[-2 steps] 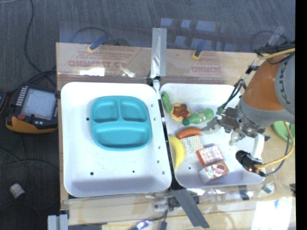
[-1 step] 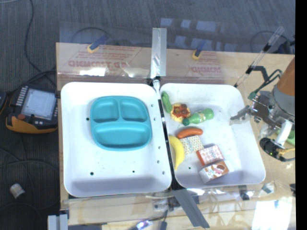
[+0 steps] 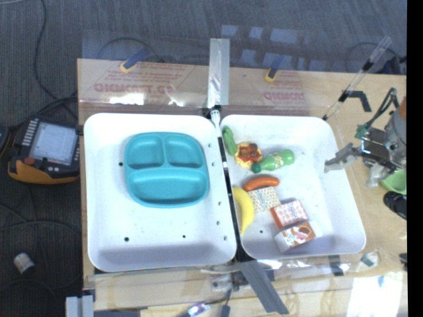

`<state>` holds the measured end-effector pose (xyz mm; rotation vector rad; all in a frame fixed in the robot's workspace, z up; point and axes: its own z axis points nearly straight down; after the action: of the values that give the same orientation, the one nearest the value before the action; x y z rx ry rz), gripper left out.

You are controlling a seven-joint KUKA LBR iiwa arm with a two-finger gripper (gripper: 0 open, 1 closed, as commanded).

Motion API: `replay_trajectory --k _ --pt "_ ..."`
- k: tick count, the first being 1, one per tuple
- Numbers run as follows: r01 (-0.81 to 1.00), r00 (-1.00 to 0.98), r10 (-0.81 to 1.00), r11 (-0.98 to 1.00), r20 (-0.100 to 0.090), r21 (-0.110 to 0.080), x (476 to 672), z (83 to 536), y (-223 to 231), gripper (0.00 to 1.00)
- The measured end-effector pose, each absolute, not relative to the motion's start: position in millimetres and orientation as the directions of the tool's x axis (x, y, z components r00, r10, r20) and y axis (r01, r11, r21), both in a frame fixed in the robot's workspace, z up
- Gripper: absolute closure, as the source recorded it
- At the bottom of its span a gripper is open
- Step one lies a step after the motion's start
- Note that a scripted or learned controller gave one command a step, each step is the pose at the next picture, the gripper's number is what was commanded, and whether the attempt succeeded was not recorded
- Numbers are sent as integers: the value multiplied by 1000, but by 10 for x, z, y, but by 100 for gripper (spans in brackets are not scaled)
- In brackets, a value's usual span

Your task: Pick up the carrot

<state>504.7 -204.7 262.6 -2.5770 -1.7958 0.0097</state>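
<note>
Orange against white plastic, the carrot (image 3: 266,182) lies in the right bin (image 3: 344,203), crowded: a banana (image 3: 244,207) just below-left, a patterned packet (image 3: 264,197) touching beneath, a green vegetable (image 3: 276,159) just above. The gripper (image 3: 344,156) hovers well to the carrot's right, over the bin's rim; whether its fingers are spread I cannot tell, and nothing shows between them. A descent slightly off could pinch the packet or nudge the banana instead.

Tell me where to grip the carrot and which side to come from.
Grip the carrot across its middle, coming from above. It lies flat, long axis roughly left-right, so close across its narrow width. The green vegetable above and the patterned packet below lie close, leaving little finger room.
</note>
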Motion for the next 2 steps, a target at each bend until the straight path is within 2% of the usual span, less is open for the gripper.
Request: replay_trajectory --k 1,2 --pt "953 303 953 -303 -1 -8 5357 1983 -1383 0" --pt "953 304 953 -304 -1 -15 5362 2046 -1380 100"
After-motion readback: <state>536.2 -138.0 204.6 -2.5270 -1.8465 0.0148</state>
